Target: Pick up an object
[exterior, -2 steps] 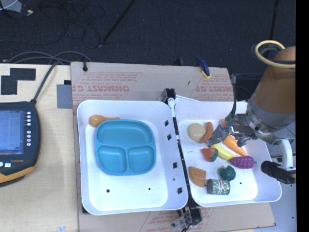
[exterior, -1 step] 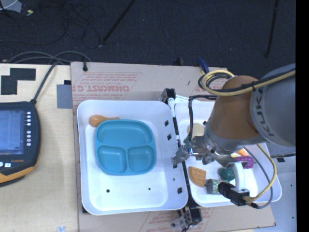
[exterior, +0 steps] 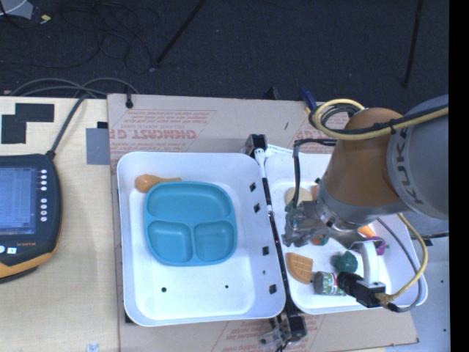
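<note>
While the grey arm [exterior: 410, 167] w/ its orange band [exterior: 363, 160] reaches in from the right, its gripper [exterior: 298, 229] hangs low over the right white bin [exterior: 410, 288], close to that bin's left wall. Whether the gripper is wide, narrow or holding anything can't be told from this angle; the wrist covers most of it. Just below the gripper, toward the near edge, lies a tan waffle-textured piece [exterior: 299, 267], apart from the gripper. Right of that piece lies a small bottle [exterior: 327, 283] on its side, w/ a dark green round item [exterior: 344, 261] just above it. Further right of the gripper sit an orange bit [exterior: 366, 231] and a small purple-and-white object [exterior: 379, 246], partly hidden by the arm. A pale yellowish item [exterior: 291, 195] peeks out just above the gripper, on the far side. Left of the gripper, across the divider, the left white bin [exterior: 190, 299] holds a blue divided plate [exterior: 191, 221] w/ three compartments; an orange spoon-like thing [exterior: 150, 182] lies touching or just beside the plate's far-left corner. Well left of the gripper, outside the bins, a handheld control pendant [exterior: 26, 211] w/ a screen rests on the bench. Both bins sit on a cardboard sheet [exterior: 183, 123].
</note>
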